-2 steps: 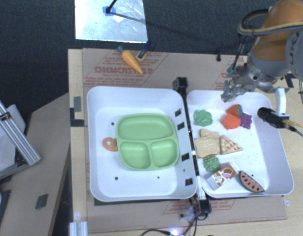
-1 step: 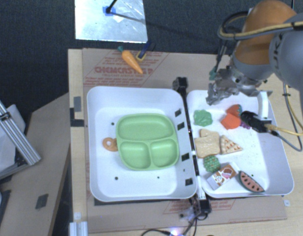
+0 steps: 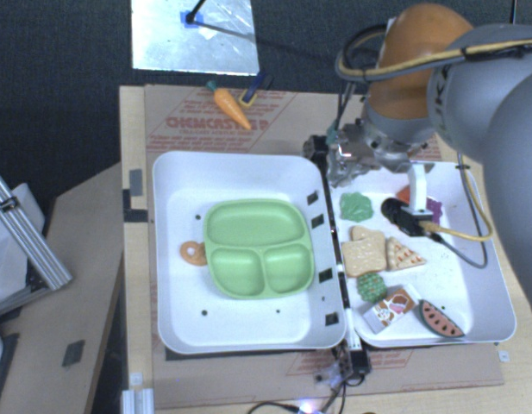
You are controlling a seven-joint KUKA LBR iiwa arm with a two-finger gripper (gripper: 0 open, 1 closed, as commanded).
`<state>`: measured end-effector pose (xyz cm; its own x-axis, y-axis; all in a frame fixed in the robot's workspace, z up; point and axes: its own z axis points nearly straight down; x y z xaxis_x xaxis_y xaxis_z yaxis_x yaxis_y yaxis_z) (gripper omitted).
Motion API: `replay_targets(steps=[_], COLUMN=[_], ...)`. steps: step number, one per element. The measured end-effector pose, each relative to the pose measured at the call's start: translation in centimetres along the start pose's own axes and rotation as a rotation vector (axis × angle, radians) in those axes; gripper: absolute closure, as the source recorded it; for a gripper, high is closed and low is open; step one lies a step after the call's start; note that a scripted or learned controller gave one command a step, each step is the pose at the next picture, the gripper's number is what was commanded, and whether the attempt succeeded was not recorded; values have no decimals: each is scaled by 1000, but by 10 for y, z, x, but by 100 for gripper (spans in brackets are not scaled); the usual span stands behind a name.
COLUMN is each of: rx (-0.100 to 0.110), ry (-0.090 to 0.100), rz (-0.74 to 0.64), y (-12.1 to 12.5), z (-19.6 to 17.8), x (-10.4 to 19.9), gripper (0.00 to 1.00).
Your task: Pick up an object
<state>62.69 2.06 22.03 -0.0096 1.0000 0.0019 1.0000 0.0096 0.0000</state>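
The gripper (image 3: 341,169) hangs over the back left corner of the right bin (image 3: 490,304), close to the divider between the bins. Just in front of it lies a green lettuce leaf (image 3: 356,205). Further forward lie a tan cracker (image 3: 365,253), a pizza slice (image 3: 403,254), a green broccoli piece (image 3: 372,285), a small printed box (image 3: 388,308) and a watermelon slice (image 3: 441,317). A purple piece (image 3: 434,207) and a red piece (image 3: 403,195) peek out from behind the wrist's bracket. Nothing shows between the gripper and the toys.
The left bin (image 3: 175,317) holds a green divided plate (image 3: 257,247) and a small orange ring (image 3: 193,253) at its left. A toy carrot (image 3: 231,108) lies on the cardboard behind the bins. A shiny sheet (image 3: 193,24) lies further back.
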Motion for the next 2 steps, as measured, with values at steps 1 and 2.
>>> replay_targets(steps=[1, 2], rx=[0, -1], ry=[1, -1], rz=[-1, 4], y=[-5, -4], z=[5, 3], x=[58, 56], gripper=[100, 100])
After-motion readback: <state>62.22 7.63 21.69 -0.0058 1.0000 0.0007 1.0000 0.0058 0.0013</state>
